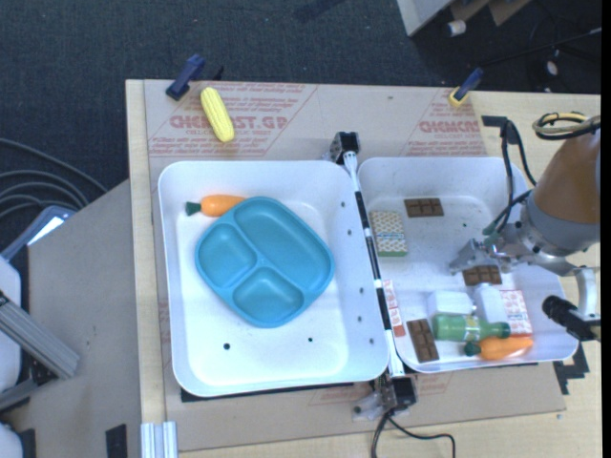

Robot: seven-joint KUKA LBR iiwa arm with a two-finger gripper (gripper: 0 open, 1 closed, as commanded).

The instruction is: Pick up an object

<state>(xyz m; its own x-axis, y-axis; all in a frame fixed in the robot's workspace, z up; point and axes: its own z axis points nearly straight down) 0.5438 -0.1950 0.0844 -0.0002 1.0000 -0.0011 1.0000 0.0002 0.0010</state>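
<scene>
My gripper (480, 253) reaches in from the right and sits low in the right bin (434, 181), just above a small brown chocolate piece (482, 276). Its grey wrist and orange band cover the bin's right side. Near the front of this bin lie a green bottle (465, 328), an orange carrot-like toy (504, 347), a white box with red print (503, 305) and another brown bar (421, 340). Further back are a chocolate bar (423, 208) and a patterned wafer (389, 232). I see nothing held.
The left bin (181, 256) holds a blue divided plate (264, 260) and an orange carrot (218, 205) at its back left. A yellow corn cob (217, 114) lies on the bench behind it. Clamps (184, 77) (465, 86) stand at the bench's back edge.
</scene>
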